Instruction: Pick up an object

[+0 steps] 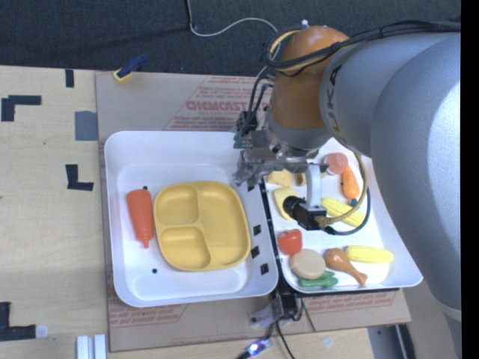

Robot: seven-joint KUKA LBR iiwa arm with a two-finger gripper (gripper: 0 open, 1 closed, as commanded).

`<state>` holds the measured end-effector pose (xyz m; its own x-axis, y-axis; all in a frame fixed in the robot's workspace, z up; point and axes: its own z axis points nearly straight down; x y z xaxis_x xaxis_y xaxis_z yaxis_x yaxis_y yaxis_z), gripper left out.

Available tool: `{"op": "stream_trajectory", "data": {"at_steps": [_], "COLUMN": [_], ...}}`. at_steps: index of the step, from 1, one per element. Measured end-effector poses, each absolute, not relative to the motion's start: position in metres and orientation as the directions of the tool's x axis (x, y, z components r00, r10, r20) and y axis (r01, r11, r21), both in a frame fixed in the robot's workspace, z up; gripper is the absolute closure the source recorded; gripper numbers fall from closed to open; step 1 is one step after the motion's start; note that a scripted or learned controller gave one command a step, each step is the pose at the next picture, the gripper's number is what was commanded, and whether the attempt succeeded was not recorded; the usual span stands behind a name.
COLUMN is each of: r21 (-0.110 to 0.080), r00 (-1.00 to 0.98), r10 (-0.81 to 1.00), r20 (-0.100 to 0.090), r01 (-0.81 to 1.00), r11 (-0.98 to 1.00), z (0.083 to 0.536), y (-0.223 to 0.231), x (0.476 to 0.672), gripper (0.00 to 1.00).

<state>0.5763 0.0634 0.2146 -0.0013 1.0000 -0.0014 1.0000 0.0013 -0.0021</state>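
Hand (288, 172) above right bin (400, 264), toy food (299, 241) beneath

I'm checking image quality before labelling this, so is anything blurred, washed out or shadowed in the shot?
Camera view: lighting is even and soft, with faint shadows along the left bin rim. The yellow plate and orange carrot are sharp. The grey arm, close to the lens, looks soft and oversized, and it covers part of the right bin. The white bins are bright but not blown out.
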Motion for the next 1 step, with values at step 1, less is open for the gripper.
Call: {"op": "stream_trajectory", "data": {"at_steps": [1], "r21": [-0.001], "r00": [-0.002], "r10": [1.000], "r20": [0.000], "r01": [1.000], "r11": [0.002], "z": [0.2332], "y": [0.0566], "x": [0.5789], "gripper": [1.00]}}
